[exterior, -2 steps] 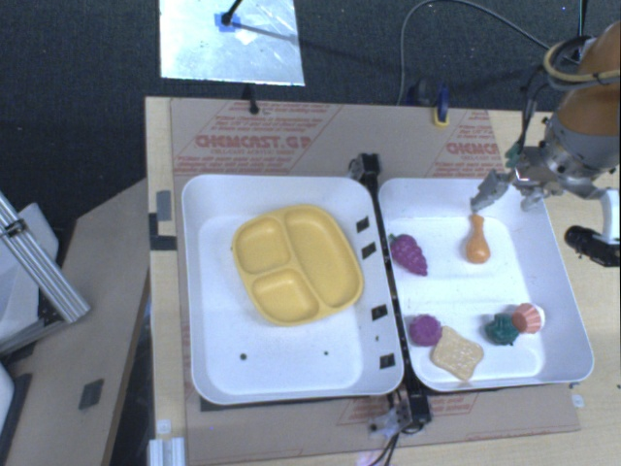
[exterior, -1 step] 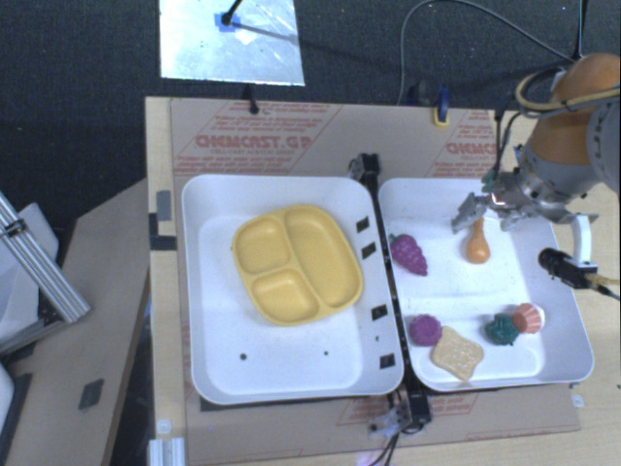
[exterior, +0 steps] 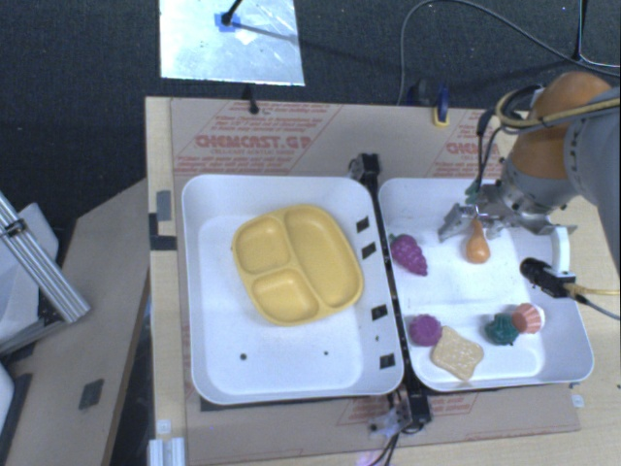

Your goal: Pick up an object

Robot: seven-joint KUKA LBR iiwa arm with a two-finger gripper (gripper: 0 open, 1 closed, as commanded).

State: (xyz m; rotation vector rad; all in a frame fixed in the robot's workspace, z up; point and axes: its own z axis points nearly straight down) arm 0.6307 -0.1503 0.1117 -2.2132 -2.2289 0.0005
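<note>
My gripper (exterior: 476, 225) hangs over the back of the right bin (exterior: 572, 357), its fingers spread apart. A small orange pear-shaped toy (exterior: 476, 248) stands just below it, its narrow top reaching up into the gap between the fingers. Whether the fingers touch the toy is unclear. In the same bin lie a purple grape bunch (exterior: 408, 253), a round purple toy (exterior: 424, 330), a slice of toast (exterior: 457, 352), a green toy (exterior: 502, 329) and an orange-pink toy (exterior: 527, 316).
The left bin (exterior: 213, 357) holds a yellow divided plate (exterior: 296, 262). A black divider with clips (exterior: 380, 260) runs between the bins. A white bracket and black plug (exterior: 548, 275) stick out from the arm over the right bin's right side.
</note>
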